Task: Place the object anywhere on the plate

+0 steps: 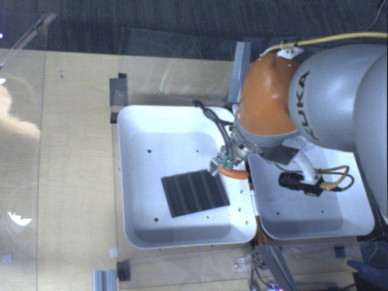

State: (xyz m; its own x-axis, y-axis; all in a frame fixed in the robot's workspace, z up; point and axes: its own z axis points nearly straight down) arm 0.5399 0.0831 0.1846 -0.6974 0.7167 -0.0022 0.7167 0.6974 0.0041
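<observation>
- The arm comes in from the right and covers the far part of the right bin. Its orange band hangs over the gap between the two bins.
- The gripper is low over the right side of the left bin, close to that bin's right wall and about midway between its far and near ends.
- The tip is small and partly hidden by the wrist, so I cannot tell whether the gripper is open or closed, or whether it is clamped on anything.
- The object is a small orange piece just right of the gripper tip and a little nearer. It is at the left bin's right rim and seems to touch the tip. Part of it is hidden under the wrist, and its shape is unclear.
- The plate is a dark, ribbed, roughly square slab lying flat on the floor of the left bin, in the near half and turned slightly askew. Its far right corner is just beside the gripper tip.
- The object is not on the plate. It is just past the plate's far right corner, towards the rim.
- A thin black cable runs from the far side of the left bin down to the wrist.
- A short black part with a yellow loop of wire juts from the arm over the right bin.
- Both bins sit on a pale wooden bench.
</observation>
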